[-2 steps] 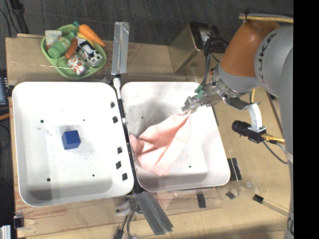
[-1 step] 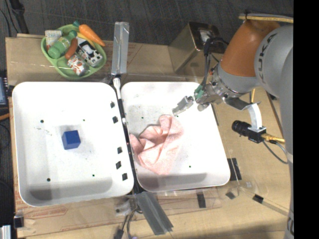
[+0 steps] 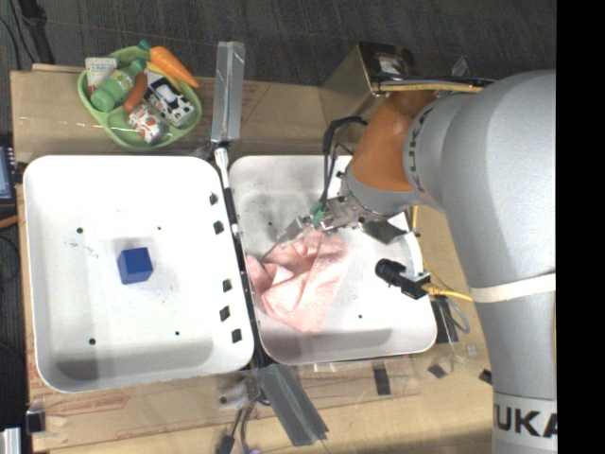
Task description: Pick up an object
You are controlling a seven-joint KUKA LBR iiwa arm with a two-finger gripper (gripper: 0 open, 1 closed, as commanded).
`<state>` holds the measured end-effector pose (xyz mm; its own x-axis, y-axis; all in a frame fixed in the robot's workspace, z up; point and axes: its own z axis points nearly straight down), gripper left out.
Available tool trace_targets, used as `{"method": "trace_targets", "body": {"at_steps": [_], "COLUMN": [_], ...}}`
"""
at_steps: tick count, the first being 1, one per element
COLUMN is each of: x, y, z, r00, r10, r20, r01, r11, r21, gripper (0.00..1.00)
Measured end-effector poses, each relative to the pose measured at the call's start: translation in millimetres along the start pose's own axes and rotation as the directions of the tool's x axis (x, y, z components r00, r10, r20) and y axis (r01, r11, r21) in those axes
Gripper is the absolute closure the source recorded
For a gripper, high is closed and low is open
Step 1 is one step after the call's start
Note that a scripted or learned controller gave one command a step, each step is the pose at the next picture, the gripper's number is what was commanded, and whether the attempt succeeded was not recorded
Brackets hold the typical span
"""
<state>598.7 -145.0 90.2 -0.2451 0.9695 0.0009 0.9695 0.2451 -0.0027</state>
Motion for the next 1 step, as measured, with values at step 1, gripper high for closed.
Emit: {"method": "trace_targets", "body": {"at_steps": [1], "x": [-7.4], "y": [-47.6], "z": [-0.4], "r00": [1.000], "r10": [-0.003], "r20": [0.000], "r01": [0.003], "r11": [1.000], "r21": [0.000], "gripper": [0.00]}}
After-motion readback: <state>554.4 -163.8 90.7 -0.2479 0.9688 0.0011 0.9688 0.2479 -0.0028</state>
